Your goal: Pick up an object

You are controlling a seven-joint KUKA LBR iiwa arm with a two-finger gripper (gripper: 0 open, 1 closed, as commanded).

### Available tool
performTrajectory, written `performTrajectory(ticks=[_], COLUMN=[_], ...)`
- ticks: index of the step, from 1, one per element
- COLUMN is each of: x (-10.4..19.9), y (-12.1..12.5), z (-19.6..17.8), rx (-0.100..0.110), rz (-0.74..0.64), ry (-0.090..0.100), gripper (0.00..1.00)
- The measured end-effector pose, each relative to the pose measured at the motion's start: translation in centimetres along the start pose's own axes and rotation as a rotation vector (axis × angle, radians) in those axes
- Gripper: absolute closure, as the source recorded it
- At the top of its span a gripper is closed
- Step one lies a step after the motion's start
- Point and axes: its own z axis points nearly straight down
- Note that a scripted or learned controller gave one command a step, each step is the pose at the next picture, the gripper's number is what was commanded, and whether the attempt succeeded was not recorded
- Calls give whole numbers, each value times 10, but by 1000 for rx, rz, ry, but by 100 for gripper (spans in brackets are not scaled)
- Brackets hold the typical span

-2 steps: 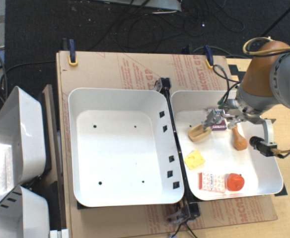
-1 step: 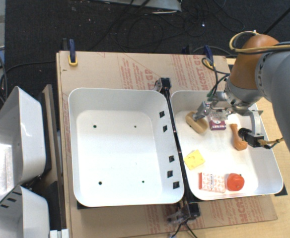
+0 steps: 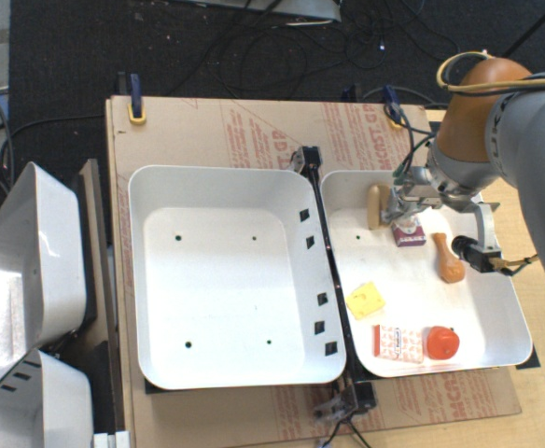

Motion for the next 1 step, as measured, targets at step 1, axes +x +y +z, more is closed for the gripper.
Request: performTrajectory(ticks=[1], x=[0], y=[0], z=[1], rx=[2], rz=[-1], ry=[1], gripper=[0])
